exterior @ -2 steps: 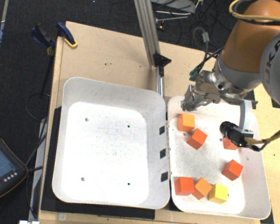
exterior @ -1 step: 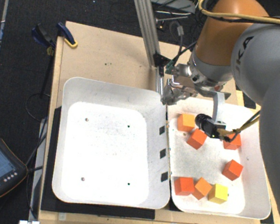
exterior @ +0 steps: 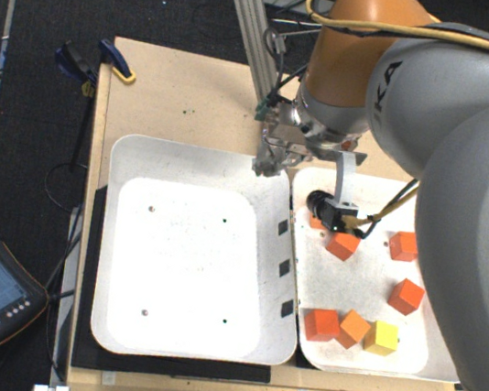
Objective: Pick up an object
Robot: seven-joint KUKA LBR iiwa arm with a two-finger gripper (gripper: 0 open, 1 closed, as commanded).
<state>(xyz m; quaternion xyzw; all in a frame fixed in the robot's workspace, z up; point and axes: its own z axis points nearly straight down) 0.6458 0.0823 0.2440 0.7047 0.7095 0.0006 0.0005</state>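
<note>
Camera view: wooden bench [exterior: 194, 107], black floor [exterior: 39, 35].

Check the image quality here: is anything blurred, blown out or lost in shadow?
Camera view: the large grey arm at right looms soft and out of focus; the small orange and yellow cubes stay sharp; the shallow white left bin is bright but not blown out, its dark specks still readable; the tool sits dark against the bin rim, its detail murky.

Two white bins [exterior: 129, 161] [exterior: 412, 362] sit side by side, with six orange blocks [exterior: 342, 245] [exterior: 402, 245] [exterior: 406, 296] [exterior: 323, 325] [exterior: 354, 328] [exterior: 317, 219] and one yellow block [exterior: 382, 337].
</note>
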